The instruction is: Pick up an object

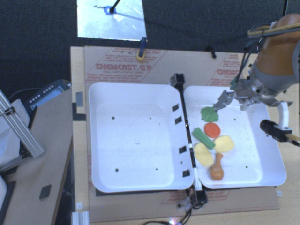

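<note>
Two shallow white bins sit side by side on a bench, joined by a black clipped seam. The left bin [136, 135] holds nothing but a few small dark specks on its floor. The right bin [262, 163] holds a cluster of toy food, all gathered toward the side nearest the seam.

Taking the orange-red round piece [212, 129] as the landmark: a flat green leaf-shaped piece [209, 113] lies just beyond it, toward the far rim, nearly touching. A green stick-shaped piece [203, 138] lies just on its seam side, with its long axis running diagonally from the seam toward the middle of the bin. A yellow lump [224, 144] sits just on the near side of the landmark, touching or almost touching it, and a second yellow lump [203, 154] lies beside that one, closer to the seam. A brown drumstick-like piece [217, 168] lies nearest the front rim, its narrow end pointing up toward the landmark and its bulbous end toward the front rim, so its long axis runs roughly front to back.

The gripper [224, 100] hangs over the far part of the right bin, just past the green leaf piece, its tip pointing down toward it. Whether its fingers are apart or together cannot be told, and nothing is seen between them.
</note>
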`<act>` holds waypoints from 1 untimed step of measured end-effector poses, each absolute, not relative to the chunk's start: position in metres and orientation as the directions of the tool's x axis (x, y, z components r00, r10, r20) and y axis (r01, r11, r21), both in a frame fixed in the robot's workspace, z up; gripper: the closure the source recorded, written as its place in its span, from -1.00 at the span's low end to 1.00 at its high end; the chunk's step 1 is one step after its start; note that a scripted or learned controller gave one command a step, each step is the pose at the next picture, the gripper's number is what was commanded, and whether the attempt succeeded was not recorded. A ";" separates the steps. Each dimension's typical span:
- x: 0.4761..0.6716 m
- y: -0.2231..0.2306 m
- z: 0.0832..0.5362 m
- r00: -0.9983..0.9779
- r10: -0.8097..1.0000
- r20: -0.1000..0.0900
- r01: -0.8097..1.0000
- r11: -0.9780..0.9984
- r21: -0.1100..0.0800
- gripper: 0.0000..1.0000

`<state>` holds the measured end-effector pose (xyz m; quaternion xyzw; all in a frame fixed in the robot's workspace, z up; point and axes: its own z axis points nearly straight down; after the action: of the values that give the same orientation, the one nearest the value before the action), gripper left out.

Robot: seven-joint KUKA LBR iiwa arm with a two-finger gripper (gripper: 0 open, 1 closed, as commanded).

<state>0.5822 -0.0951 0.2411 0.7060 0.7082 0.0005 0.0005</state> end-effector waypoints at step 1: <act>0.577 -0.158 0.158 0.003 1.000 -0.001 1.000 -0.003 -0.003 -1.00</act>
<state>0.5770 -0.1576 0.1580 0.7082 0.7060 -0.0018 -0.0007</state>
